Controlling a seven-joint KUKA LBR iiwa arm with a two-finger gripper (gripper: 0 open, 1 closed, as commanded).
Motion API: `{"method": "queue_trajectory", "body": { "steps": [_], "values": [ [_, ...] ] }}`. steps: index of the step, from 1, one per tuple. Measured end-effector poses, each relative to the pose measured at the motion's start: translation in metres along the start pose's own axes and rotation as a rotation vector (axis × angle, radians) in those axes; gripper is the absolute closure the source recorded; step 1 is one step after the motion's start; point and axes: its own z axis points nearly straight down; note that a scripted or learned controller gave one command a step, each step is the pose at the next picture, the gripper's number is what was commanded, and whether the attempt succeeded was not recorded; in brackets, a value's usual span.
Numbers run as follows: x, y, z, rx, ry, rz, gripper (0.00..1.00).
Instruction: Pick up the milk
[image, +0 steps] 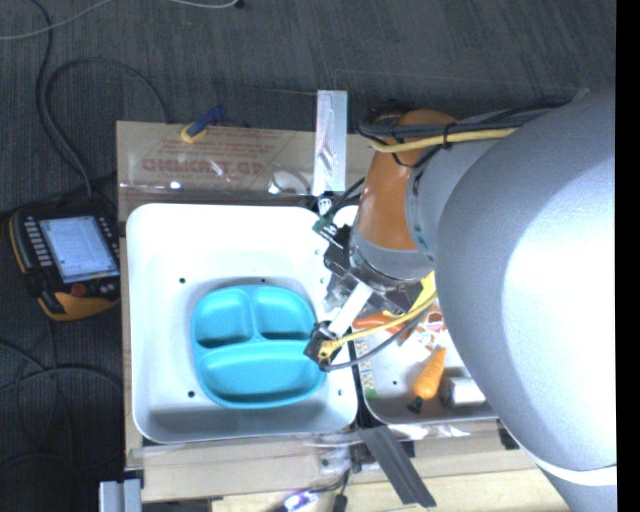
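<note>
Floor: dark grey carpet, with a black cable looping across it and a teach pendant with a lit screen lying well to the left of the gripper. The bench carries two white bins. Along its far edge is a clear printed sheet with a blue clip on it, and a pale upright strip stands directly beyond the gripper. The gripper is over the divide between the bins, at the right wall of the left bin. Whether it is open or closed cannot be told, as the wrist covers it from above. Just to its left, a blue divided plate lies flat on the left bin's floor. The right bin lies to the gripper's right and is largely blocked from view by the grey arm, which spans that side of the scene. In the visible part, a carrot lies tilted, nearer the camera than the gripper, with a small green item just beside its lower end. The milk, taken to be the pale box at the arm's edge, lies just beside the carrot on its far side from the gripper, apart from the gripper and partly hidden.
</note>
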Motion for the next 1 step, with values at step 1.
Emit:
{"method": "queue_trajectory", "body": {
  "steps": [1],
  "values": [
    [-0.0164,-0.0218,-0.0708,-0.001,0.001,0.006,1.0]
  ]
}}
